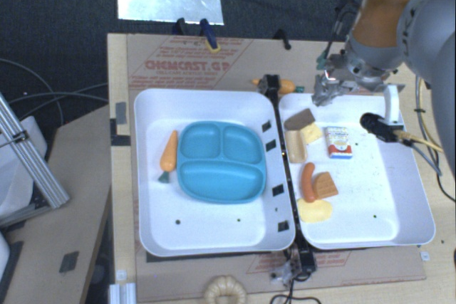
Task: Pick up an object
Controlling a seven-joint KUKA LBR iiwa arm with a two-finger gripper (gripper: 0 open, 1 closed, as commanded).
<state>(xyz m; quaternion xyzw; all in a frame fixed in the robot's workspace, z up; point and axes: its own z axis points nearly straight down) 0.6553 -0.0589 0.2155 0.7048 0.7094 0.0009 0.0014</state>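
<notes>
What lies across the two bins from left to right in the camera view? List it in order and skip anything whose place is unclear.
carrot → blue divided plate → sausage → small carton

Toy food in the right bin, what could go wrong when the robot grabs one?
The sausage lies tight against the toast piece and the yellow piece, so the gripper might nudge neighbours or pinch two. It hangs near the back edge of the right bin and could bump the rim.
</notes>
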